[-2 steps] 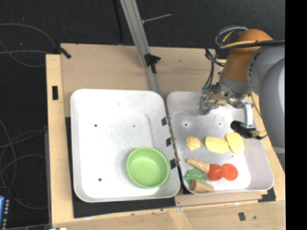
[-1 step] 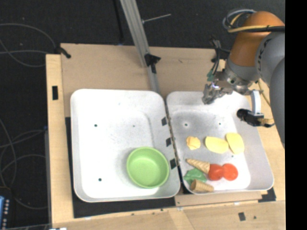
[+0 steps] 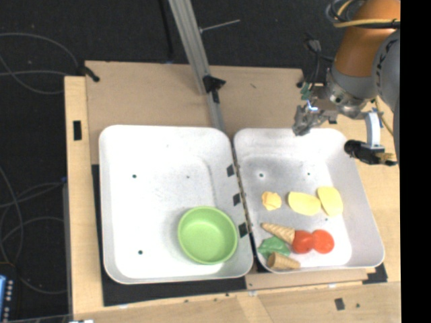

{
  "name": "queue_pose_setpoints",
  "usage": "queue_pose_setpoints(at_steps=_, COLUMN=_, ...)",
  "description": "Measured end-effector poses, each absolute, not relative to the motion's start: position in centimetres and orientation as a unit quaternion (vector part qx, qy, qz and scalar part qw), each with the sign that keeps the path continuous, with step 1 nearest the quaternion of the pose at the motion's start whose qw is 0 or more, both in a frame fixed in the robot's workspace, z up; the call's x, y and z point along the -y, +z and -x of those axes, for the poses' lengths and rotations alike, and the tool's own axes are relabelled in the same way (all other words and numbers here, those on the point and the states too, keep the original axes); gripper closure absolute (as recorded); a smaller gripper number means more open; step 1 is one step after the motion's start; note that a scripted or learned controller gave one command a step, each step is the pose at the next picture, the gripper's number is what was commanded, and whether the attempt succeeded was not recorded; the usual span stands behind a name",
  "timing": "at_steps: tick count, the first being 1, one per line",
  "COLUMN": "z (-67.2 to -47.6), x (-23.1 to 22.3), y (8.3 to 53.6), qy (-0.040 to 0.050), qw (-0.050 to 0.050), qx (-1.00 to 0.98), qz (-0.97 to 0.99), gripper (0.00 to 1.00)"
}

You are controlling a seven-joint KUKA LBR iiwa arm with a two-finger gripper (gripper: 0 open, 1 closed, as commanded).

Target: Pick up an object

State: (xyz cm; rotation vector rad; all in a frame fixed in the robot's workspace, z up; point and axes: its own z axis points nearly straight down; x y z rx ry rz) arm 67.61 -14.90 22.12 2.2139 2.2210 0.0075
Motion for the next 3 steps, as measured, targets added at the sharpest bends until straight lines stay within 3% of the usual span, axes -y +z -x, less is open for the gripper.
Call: queue_pose_setpoints(at_steps=3, z=-66.7, x=-1.8, y=24.3, qy=0.0016, qw=0.0, qx=-0.71, qz=-0.704, gripper=1.0)
